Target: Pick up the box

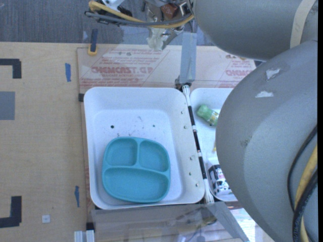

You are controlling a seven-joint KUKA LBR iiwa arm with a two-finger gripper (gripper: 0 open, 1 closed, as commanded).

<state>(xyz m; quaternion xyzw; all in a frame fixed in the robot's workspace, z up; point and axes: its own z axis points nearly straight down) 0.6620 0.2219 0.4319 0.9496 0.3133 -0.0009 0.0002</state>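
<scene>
Gripper hangs high above the table beyond the left bin, its state impossible to tell; the box (partly hidden) lies in the right bin, so approach comes next

A teal divided plate is lying in the lower part of the left white bin, near the frame's centre. The grey arm is filling the right side, covering most of the right bin, where a green object and a black-and-white printed item are peeking out. The gripper is hanging at top centre, above the cardboard.
</scene>
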